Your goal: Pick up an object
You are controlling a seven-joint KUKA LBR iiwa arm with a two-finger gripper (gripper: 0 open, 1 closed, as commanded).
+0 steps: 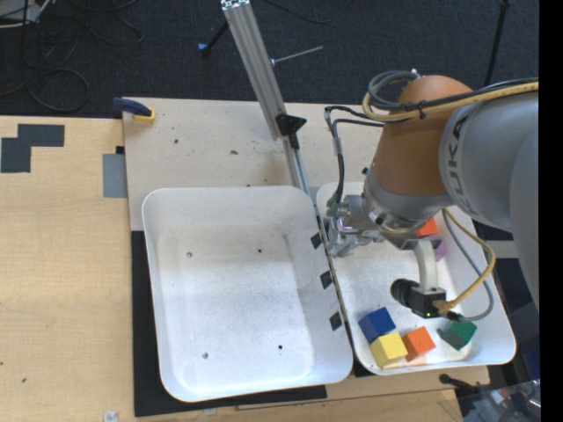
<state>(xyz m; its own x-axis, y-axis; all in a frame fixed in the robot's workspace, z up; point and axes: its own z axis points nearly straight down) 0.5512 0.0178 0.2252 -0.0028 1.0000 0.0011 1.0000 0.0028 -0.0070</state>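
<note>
Several small blocks lie in the right bin (493, 345): a blue cube (378, 322), a yellow cube (388, 349), an orange cube (420, 342) and a green piece (458, 332), all near its front edge. Another orange block (428, 228) peeks out behind the arm's wrist. My gripper (345, 229) hangs low over the right bin's left side, close to the wall shared with the left bin, well back from the front blocks. The wrist hides what lies under it.
The left bin (176, 236) sits beside the right one, with black clips (325, 280) along the shared edge. A slanted aluminium rail (259, 69) rises behind the bins. A black cable fitting (418, 297) hangs over the right bin.
</note>
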